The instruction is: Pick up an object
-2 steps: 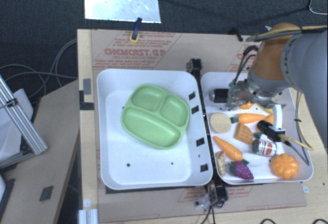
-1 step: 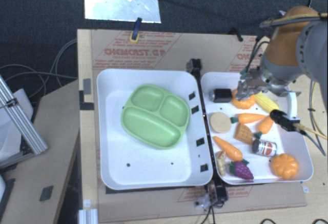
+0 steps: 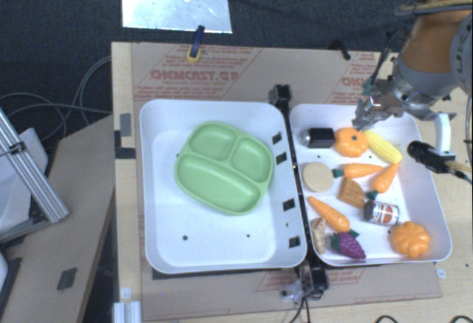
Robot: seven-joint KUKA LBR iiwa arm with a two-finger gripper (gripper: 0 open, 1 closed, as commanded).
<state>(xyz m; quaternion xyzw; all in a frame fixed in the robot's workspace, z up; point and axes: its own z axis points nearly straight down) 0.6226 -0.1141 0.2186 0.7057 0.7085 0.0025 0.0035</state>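
Toys fill the right bin: small orange pumpkin near the back, corn cob touching it on the right, black block just left of it. In front of those sit a horizontal carrot, a second carrot tilted beside it, a tan disc and a brown bread-like piece. Nearer the front: a third carrot lying diagonally, a small can on its side, purple grapes, a larger pumpkin in the front right corner, and a pale item at the front left too small to identify. Left bin holds 1 green divided plate with 3 compartments, tilted slightly, nothing in it. Gripper is at the back of the right bin, just above and right of the small pumpkin, pointing down and left. Can't tell if the fingers are apart or closed; nothing visibly between them. Arm comes in from the upper right, orange band at the top. Both bins sit on a cardboard sheet.
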